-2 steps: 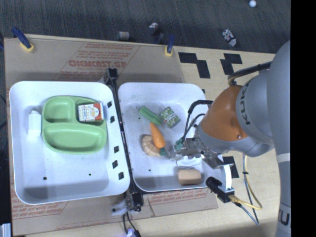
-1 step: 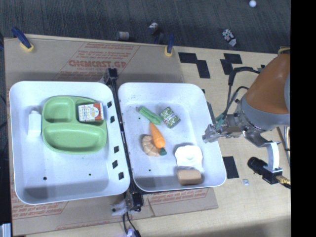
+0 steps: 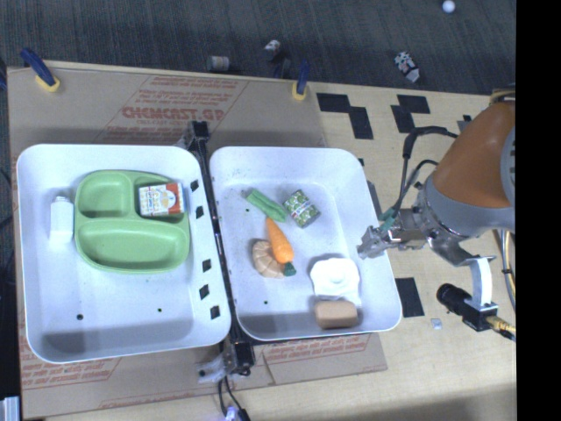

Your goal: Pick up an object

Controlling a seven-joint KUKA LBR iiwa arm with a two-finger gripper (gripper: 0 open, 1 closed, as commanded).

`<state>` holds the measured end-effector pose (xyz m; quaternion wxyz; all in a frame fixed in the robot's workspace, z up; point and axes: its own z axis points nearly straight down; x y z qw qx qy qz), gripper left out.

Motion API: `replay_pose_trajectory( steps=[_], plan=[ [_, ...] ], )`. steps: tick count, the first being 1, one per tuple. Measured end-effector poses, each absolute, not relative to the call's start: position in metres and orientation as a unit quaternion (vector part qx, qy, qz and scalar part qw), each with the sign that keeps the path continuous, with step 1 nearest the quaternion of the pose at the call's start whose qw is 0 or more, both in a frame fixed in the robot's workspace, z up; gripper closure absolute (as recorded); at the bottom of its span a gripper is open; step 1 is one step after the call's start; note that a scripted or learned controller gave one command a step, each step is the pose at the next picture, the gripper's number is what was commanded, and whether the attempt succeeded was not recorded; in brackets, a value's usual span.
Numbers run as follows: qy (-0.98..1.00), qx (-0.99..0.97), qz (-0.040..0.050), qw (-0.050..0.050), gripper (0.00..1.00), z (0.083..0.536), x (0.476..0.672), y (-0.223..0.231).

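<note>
My gripper (image 3: 375,240) hovers at the right rim of the right bin (image 3: 379,266), outside the group of objects, with nothing seen in it. Inside that bin lie an orange carrot (image 3: 280,241), a tan shell-shaped pastry (image 3: 266,260), a green pod (image 3: 264,203) and a small green patterned packet (image 3: 301,208). A white cup-like piece (image 3: 335,277) and a brown bread-like block (image 3: 336,313) lie nearest the gripper, to its lower left.
The left bin (image 3: 53,323) holds a green divided plate (image 3: 131,244) with a small orange-and-white carton (image 3: 159,200) in its upper right compartment, and a white bottle-like thing (image 3: 60,220) beside the plate's left edge. Cardboard lies under both bins.
</note>
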<state>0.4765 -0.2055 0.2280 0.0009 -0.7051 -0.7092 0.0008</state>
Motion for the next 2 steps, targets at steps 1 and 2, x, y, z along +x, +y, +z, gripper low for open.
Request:
replay_pose_trajectory(
  steps=[1,2],
  plan=[
    [-0.710,-0.704,0.0002,0.000,1.00,0.2309,0.4772,-0.1459],
    [-0.710,-0.705,0.0004,0.000,0.00,0.2309,0.4771,-0.1463]
  ],
)
